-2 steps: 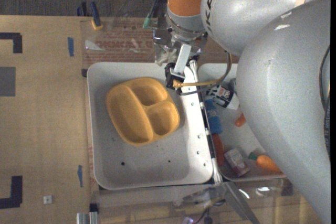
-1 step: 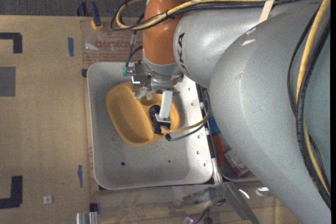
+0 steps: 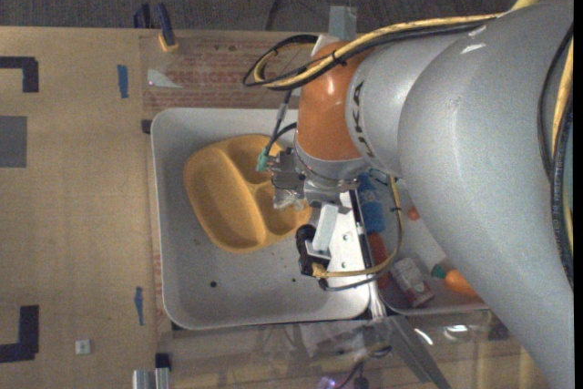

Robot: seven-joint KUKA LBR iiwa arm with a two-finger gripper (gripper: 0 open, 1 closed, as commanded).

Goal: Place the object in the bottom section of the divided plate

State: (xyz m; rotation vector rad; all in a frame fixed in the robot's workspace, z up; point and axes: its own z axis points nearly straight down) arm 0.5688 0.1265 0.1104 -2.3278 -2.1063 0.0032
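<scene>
The arm (image 3: 437, 105) hangs over the left bin (image 3: 182, 287), its wrist covering the right side of the yellow plate (image 3: 223, 196). To do this step well, I judge it should come down straight over the chosen section and release low. The gripper (image 3: 290, 196) sits at the plate's three o'clock edge; whether it is released or clenched, I cannot tell. The object itself I cannot make out; several small things lie in the right bin (image 3: 428, 301).

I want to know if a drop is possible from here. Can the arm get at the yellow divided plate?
Probably yes: the gripper hangs right over the yellow divided plate in the white bin, with nothing seen between.
</scene>
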